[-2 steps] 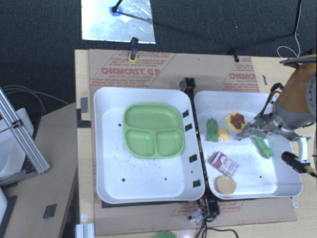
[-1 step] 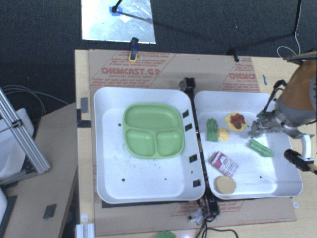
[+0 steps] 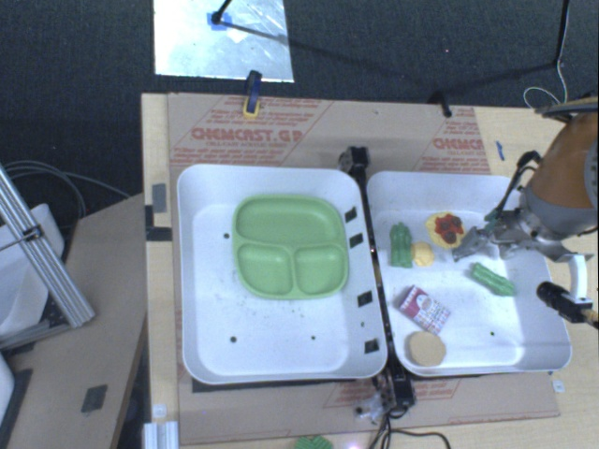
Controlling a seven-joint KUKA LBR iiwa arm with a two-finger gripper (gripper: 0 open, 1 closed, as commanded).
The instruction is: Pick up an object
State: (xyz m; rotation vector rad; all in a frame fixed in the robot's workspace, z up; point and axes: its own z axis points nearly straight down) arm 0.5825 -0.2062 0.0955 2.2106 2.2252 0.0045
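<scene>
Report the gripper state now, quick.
Gripper: over the right bin, near the green toy; whether it is open or shut cannot be told.

Five small things lie in the right-hand white bin (image 3: 538, 340): a ribbed green plastic vegetable (image 3: 401, 245) upright near its left wall, and beside it a yellow plate of red food (image 3: 446, 227) with a small yellow piece (image 3: 423, 254) just below. A green pickle-shaped toy (image 3: 491, 279) lies tilted toward the right, while a red-and-white packet (image 3: 424, 309) and a round tan biscuit (image 3: 427, 348) sit near the front-left corner.
</scene>
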